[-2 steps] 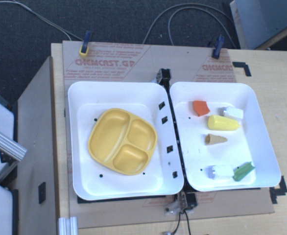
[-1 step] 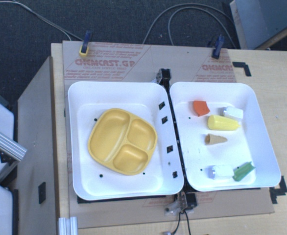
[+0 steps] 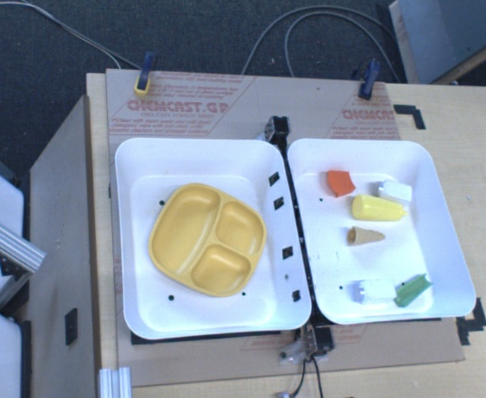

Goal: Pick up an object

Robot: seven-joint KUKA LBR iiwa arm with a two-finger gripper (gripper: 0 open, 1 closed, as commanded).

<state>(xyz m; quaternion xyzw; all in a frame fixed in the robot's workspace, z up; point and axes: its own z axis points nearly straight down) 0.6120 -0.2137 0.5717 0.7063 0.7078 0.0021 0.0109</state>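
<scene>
Bins sat side by side on the counter (image 3: 52, 222), their inner rims touching along a seam marked with black tags, likely so a thing could be lifted from one and set in the other. The left bin (image 3: 135, 305) held a yellow divided tray (image 3: 208, 239), lying flat and turned at a slant. The right bin (image 3: 442, 222) held the small candidates for picking: an orange block (image 3: 340, 182) near the back, a yellow oblong piece (image 3: 378, 209) just beside a white piece (image 3: 395, 191), a tan cone (image 3: 364, 236) near the middle, and toward the front a clear piece (image 3: 371, 290) touching a green piece (image 3: 412, 290). All lay loose on the bin floor, mostly apart, which should leave room to come down around one. Whether the fingers were open or closed I cannot tell. By my judgement, no pick had begun.
</scene>
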